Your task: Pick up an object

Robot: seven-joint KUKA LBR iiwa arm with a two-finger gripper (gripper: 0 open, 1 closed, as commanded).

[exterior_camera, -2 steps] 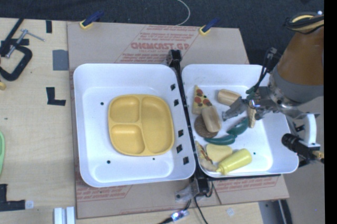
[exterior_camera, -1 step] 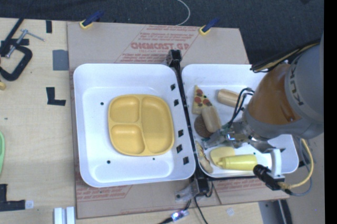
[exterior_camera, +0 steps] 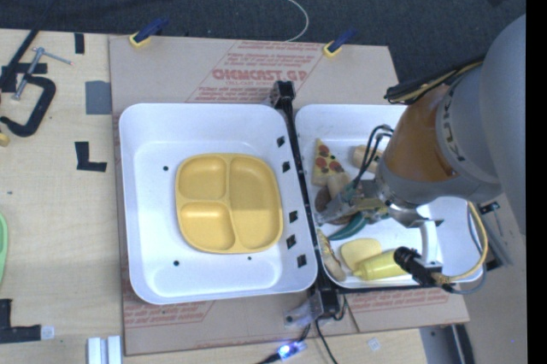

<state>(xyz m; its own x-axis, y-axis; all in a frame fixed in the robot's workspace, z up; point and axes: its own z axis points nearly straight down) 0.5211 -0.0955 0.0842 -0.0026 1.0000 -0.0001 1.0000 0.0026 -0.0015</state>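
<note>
On the left, in the left shallow white bin (exterior_camera: 130, 183), a yellow plastic plate with four sections (exterior_camera: 229, 202), lying flat and alone, well apart from the arm. Leave that one be. Further right, in the right shallow white bin (exterior_camera: 468, 244), a small heap of toys pressed close to the wall between the two bins: a flat toy pizza slice with red spots (exterior_camera: 325, 161) at the top, a thin teal curved piece (exterior_camera: 349, 226) in the middle, a pale yellow soft block (exterior_camera: 359, 249) below it, and a brighter yellow long piece (exterior_camera: 380, 269) just beside that. Right above the middle of the heap, the two-finger gripper (exterior_camera: 362, 205), low down, close to the teal piece and the things around it, tucked under the grey arm with the orange band (exterior_camera: 427, 150). Cannot tell how far open, or whether anything is held; hidden by the wrist. To do this step well: aim for just one toy, not the gap between two. Go straight down and slow. Stay off the bin wall. Squeeze around the middle of the toy, not its tip. Lift gently and check that something really comes up. Watch for round or soft pieces, likely to slip out.
</note>
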